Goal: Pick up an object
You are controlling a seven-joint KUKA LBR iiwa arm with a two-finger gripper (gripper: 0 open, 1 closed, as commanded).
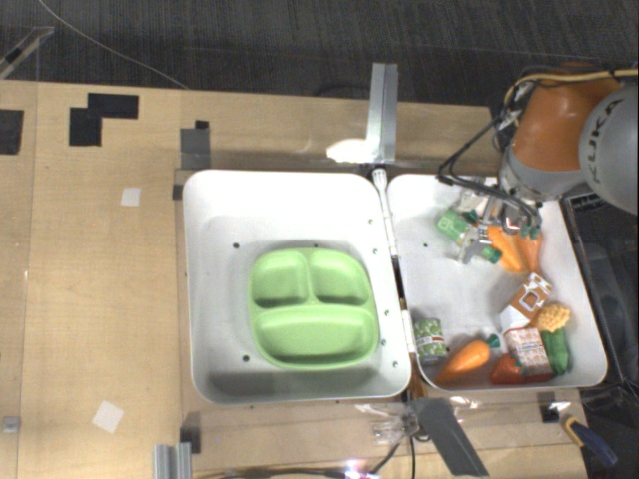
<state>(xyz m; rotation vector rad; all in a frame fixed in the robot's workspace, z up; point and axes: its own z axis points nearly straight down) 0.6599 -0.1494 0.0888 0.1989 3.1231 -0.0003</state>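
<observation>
Right bin [439, 297] on the bench: the gripper [486, 230] hangs at the bin's 12 o'clock sector, over a small green object [454, 226] and just beside an orange carrot-shaped toy [514, 249]. Whether the jaws are spread or pressed together cannot be told. At 6 o'clock lie a can [429, 335], a second carrot [465, 357] and mixed toy foods. Left bin [215, 257]: a green divided plate [314, 303].
</observation>
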